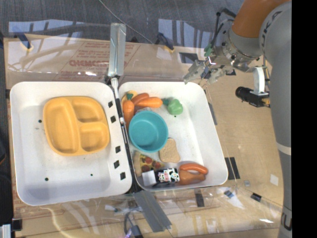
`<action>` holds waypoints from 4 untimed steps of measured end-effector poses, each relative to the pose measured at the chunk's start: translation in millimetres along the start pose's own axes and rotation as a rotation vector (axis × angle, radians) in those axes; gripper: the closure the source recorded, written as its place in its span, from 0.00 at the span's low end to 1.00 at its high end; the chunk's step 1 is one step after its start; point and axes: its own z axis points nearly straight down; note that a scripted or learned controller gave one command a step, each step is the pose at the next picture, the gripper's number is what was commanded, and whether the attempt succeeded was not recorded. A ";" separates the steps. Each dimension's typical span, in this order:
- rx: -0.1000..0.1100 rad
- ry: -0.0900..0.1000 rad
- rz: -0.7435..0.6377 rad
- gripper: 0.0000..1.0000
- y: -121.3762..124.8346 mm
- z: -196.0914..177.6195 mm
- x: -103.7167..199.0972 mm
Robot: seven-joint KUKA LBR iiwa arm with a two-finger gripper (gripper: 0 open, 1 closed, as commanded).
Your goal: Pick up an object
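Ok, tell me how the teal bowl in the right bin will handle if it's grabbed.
The teal bowl looks like thin, rigid plastic, so probably light. Its smooth, curved wall may slip unless pinched at the rim. It stands upright, crowded by carrots and a bread slice, so lifting it could nudge them.

The counter (237, 133) is light brown and carries two shallow white bins, touching side by side. The left bin (25, 148) lies toward 9 o'clock, the right bin (198, 133) near the centre. Black tape strips (232, 167) lie on the counter toward 4 o'clock.
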 end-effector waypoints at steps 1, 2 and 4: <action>0.005 0.002 0.212 0.00 1.8 99.1 -9.6; 0.001 0.001 0.137 0.00 3.2 185.7 2.5; 0.003 0.002 0.367 1.00 -15.9 185.6 8.2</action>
